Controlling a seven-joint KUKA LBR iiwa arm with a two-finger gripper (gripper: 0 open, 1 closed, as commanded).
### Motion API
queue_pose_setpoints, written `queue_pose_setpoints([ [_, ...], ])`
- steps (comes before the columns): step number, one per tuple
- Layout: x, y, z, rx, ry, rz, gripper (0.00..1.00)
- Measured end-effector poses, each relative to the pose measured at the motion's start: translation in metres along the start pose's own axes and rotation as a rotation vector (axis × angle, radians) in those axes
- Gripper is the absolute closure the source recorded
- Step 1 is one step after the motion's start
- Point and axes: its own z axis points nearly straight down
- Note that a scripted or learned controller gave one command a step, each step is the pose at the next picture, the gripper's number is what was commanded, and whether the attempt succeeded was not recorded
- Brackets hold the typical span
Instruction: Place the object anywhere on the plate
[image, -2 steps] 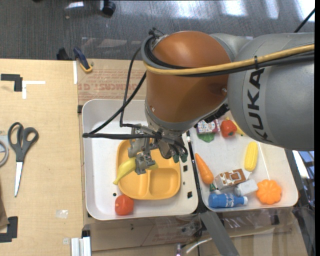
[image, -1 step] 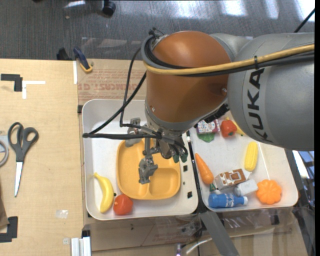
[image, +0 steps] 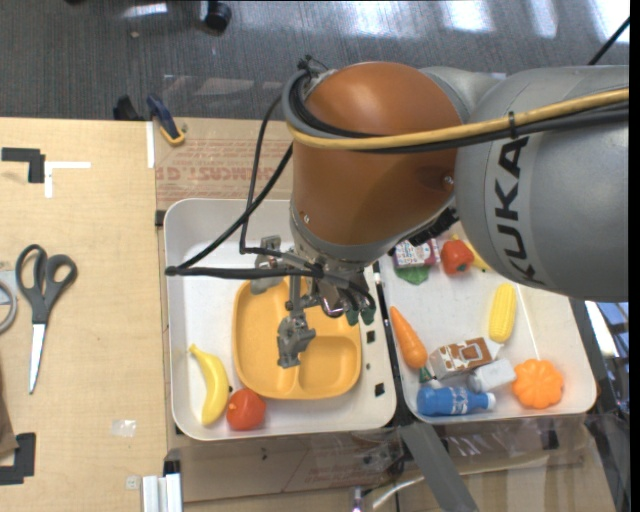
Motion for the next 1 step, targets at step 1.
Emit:
queue_pose_setpoints([
  [1, 0.0, 0.0, 0.0, 0.0, 0.0, 0.0, 0.0],
])
